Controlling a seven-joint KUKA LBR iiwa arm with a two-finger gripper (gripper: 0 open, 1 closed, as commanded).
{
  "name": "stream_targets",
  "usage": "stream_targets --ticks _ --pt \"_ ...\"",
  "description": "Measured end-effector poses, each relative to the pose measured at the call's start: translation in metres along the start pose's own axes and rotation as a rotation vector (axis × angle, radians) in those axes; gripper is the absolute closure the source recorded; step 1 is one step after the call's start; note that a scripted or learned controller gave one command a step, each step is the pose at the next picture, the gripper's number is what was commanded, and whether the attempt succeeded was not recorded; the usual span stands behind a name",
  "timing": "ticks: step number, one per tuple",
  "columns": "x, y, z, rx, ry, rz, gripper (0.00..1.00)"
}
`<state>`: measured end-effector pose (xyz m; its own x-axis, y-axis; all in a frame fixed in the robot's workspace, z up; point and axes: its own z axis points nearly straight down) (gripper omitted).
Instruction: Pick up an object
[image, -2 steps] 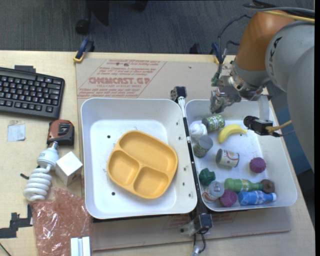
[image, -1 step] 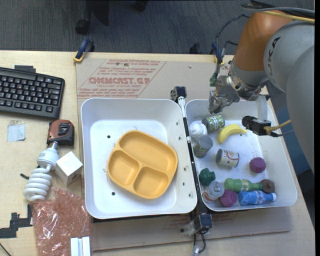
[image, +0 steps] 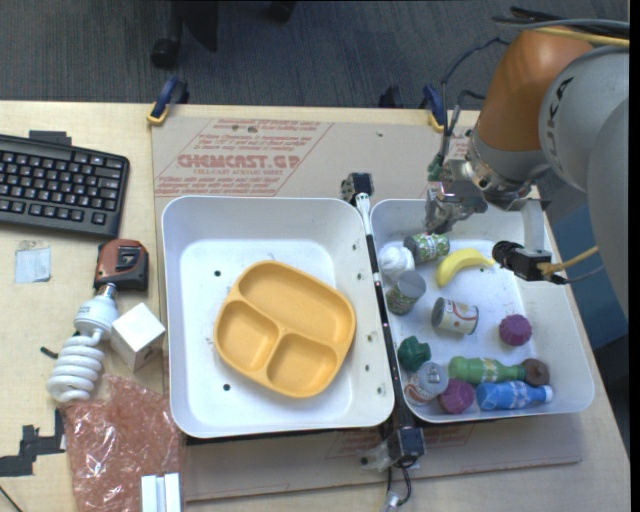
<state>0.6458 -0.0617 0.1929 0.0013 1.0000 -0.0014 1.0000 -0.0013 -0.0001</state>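
so the gripper (image: 441, 212) hangs at the far edge of the right bin (image: 573, 345), can't tell how its jaws stand, and the little green-labelled can (image: 431, 246) lies on its side right under it, long axis running toward the banana (image: 463, 266).

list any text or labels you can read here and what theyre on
"CHEMCAST GP" – red print on the brown board under the bins; the smaller red lines around it are too blurred to read.
"KUKA" – partly visible on the grey arm.
Labels on the cans and bottle in the right bin: too small.
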Motion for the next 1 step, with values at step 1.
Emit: stream_targets --ticks 1 --pt "0.008 0.0134 0.0 -0.003 0.0 -0.004 1.0"
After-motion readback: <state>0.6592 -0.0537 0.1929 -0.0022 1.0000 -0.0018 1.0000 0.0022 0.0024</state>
